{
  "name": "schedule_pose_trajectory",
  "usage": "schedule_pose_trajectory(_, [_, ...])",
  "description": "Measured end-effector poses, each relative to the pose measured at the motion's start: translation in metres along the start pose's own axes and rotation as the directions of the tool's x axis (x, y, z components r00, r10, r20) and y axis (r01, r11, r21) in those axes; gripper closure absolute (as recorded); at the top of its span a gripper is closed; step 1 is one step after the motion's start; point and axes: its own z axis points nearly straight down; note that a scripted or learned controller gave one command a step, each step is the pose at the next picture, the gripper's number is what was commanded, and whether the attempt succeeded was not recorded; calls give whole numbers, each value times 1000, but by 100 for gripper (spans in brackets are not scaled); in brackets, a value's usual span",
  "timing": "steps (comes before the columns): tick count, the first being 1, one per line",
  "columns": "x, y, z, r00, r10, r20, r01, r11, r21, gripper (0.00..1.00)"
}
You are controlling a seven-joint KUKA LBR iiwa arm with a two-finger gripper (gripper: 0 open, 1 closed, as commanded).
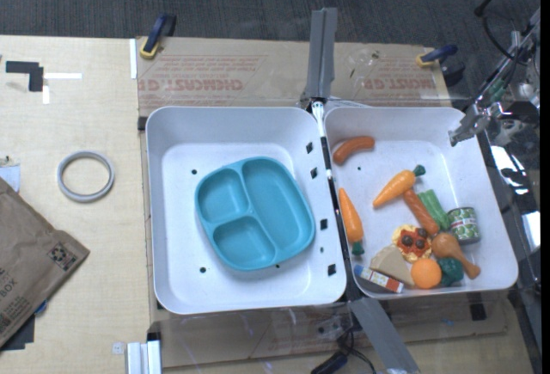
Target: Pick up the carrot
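**Desk:** What was closest to the lens?

**Operator:** A grey metal strip (382, 345) at the bench's near edge, just below the right bin (505, 226). Just inside that bin's near wall I saw a small flat packet (381, 279), an orange ball of fruit (425, 273) and a wedge like a pizza slice (411, 242).

**Desk:** And the carrot?

**Operator:** The carrot (394, 188) lay in the middle of the right bin, tilted, with its green top toward the far right. It touched nothing I could make out, though a reddish sausage shape (420, 211) was just beside its leafy end. A second orange piece (350, 217) lay along the bin's left wall. It may have been another carrot, but I couldn't be sure at that angle. An orange-brown hot dog (353, 147) sat near the far left corner, and a green can (464, 224) stood near the right wall.

**Desk:** Gripper?

**Operator:** The gripper (468, 128) hung over the far right corner of the right bin, well apart from the carrot. I couldn't tell whether it was apart or together, as it was small and cluttered there. I saw nothing in it.

**Desk:** Left side?

**Operator:** The left bin (163, 192) held a blue divided plate (254, 212). A roll of tape (86, 175) lay on the bench to the left.
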Motion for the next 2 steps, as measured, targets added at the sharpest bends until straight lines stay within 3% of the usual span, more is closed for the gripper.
schedule_pose_trajectory(1, [63, 24, 155, 995, 105, 1, -105, 995, -3, 0])
schedule_pose_trajectory(2, [63, 24, 146, 995, 102, 2, -102, 995, -2, 100])
